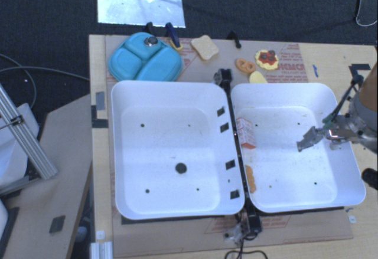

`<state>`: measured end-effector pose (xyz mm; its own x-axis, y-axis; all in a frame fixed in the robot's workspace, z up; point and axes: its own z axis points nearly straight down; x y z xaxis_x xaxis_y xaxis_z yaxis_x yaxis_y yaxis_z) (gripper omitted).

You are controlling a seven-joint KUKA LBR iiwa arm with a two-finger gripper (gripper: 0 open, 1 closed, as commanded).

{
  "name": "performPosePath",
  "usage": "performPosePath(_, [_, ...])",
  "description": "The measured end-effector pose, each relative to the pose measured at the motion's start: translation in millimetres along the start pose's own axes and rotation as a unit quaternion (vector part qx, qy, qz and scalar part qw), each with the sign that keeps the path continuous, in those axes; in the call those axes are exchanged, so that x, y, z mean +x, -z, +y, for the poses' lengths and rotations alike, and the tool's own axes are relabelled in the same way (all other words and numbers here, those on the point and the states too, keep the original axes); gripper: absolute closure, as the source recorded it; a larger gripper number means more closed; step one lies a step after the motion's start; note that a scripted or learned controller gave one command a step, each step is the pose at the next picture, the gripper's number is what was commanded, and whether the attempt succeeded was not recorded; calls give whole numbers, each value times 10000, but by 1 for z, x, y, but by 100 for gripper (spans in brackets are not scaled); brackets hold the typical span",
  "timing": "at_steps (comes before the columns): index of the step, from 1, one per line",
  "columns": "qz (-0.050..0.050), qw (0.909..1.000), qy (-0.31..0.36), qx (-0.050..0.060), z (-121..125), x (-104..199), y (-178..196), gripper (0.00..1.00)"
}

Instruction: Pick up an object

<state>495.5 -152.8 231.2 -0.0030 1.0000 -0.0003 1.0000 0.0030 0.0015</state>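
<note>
Reaching in from the right edge of the frame, the grey arm hangs its gripper over the right white bin, and I cannot tell if it is gripping or let go, but nothing sits in it. A small white and red carton lies at the left side of that bin, with an orange snack piece lower down, both well apart from the gripper. One dark round thing sits in the left white bin, and a blue tray and toy toast lie along the upper bench.
</note>
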Motion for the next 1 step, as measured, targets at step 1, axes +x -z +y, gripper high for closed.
performPosePath(1, [22,10000,44,18,18,82,-50,0])
